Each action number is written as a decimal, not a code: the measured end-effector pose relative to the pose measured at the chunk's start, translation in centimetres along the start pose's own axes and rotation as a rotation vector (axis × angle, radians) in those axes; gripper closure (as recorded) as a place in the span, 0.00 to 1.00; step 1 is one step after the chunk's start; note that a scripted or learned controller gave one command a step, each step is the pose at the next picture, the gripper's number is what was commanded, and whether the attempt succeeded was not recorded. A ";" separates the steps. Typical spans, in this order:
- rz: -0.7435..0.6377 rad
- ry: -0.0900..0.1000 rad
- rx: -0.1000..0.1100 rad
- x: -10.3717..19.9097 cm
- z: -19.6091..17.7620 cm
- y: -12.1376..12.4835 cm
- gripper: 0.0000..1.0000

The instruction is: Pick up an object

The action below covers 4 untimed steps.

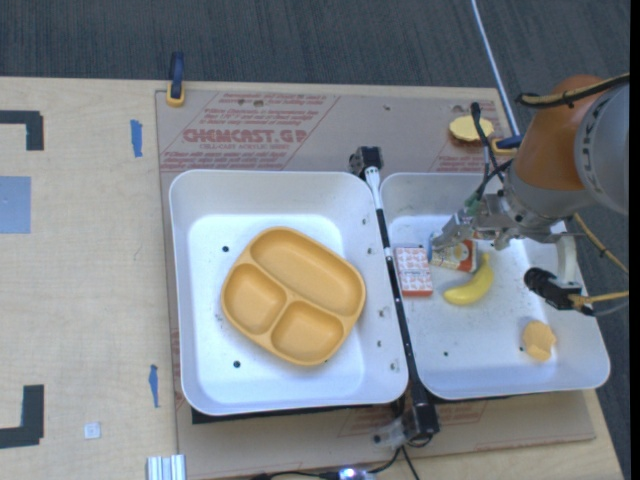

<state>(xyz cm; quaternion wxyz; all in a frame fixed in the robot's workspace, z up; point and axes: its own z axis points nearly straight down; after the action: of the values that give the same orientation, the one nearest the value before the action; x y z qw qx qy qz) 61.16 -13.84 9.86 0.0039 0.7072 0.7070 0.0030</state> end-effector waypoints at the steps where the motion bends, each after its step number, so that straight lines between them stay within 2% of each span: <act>1: 0.000 -0.001 -0.003 0.0 -1.0 0.1 1.00; 2: -0.002 0.003 0.011 6.6 -8.7 -5.9 1.00; 3: -0.002 0.003 0.012 14.6 -8.7 -13.1 1.00; 4: -0.003 0.002 0.009 23.2 -10.9 -13.1 1.00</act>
<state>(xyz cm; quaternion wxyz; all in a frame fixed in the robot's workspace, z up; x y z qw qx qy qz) 47.95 9.35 20.62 -0.0002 0.7062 0.7080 0.0007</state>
